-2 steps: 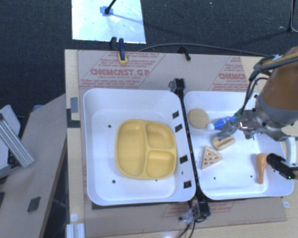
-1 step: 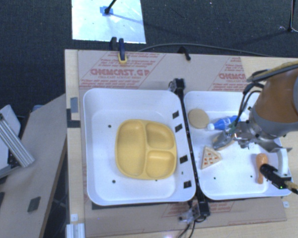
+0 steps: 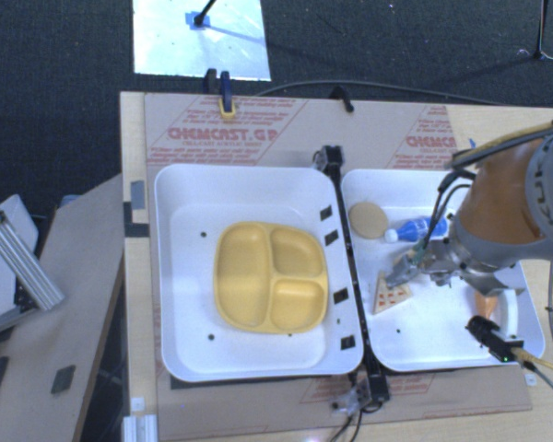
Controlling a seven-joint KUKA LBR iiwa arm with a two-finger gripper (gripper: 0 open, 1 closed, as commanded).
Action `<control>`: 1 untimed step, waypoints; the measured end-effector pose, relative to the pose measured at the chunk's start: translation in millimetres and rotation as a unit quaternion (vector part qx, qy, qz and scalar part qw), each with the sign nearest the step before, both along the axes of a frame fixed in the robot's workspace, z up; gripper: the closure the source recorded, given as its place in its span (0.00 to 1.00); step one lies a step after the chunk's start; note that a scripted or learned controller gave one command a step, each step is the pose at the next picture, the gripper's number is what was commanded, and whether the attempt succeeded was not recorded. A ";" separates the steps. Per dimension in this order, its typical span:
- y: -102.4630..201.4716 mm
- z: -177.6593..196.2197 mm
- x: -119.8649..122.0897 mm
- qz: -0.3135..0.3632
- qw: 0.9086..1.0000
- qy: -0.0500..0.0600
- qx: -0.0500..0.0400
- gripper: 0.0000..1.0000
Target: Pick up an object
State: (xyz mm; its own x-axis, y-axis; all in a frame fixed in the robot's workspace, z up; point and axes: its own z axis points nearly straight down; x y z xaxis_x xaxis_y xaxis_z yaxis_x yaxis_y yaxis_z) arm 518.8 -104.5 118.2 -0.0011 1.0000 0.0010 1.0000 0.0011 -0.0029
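In the right bin [image 3: 424,348] lie a tan round disc [image 3: 369,219], a blue and white bottle [image 3: 407,231] on its side, and a pale triangular slice with red dots [image 3: 388,295]. My gripper [image 3: 411,269] hangs low over the middle of this bin, just above the top corner of the slice and below the bottle. Nothing can be seen held in it. The grey arm with its orange band [image 3: 502,201] covers the right part of the bin.
The left bin [image 3: 189,247] holds a yellow divided plate [image 3: 270,276]. A black divider with clips [image 3: 344,265] runs between the bins. A small orange piece [image 3: 484,303] peeks out under the arm near the right bin's right wall.
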 end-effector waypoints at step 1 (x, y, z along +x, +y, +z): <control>1.6 -29.7 4.0 0.001 1.000 -0.005 0.002 0.00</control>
State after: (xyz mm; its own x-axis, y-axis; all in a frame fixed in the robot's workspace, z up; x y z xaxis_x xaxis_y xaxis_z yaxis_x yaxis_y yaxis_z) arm 522.9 -102.8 88.5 -0.0023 1.0000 0.0046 1.0000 0.0023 0.0072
